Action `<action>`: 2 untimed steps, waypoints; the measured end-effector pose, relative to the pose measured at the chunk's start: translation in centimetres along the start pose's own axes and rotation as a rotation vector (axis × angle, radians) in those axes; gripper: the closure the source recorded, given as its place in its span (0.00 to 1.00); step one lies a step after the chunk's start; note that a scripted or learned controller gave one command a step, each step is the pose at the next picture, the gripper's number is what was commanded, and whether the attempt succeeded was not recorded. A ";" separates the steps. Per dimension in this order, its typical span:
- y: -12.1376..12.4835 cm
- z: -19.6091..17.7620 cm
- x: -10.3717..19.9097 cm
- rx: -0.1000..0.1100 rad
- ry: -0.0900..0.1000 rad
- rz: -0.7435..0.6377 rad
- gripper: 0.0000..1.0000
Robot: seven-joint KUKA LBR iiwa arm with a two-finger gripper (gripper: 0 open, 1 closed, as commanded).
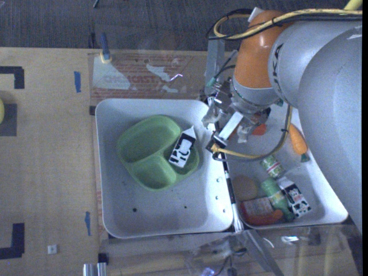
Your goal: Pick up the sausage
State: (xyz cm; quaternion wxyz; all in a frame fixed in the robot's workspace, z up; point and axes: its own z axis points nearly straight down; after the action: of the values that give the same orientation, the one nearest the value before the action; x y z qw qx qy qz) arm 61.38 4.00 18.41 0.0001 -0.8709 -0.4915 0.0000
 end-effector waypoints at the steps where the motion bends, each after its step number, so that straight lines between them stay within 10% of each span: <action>1: 5.9 -0.1 0.4 0.000 0.000 0.059 0.00; 2: 2.4 -0.1 6.2 -0.001 0.000 -0.106 0.00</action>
State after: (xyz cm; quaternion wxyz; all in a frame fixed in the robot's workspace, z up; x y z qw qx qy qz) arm 66.65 8.05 18.48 -0.0002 -0.8436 -0.5370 -0.0003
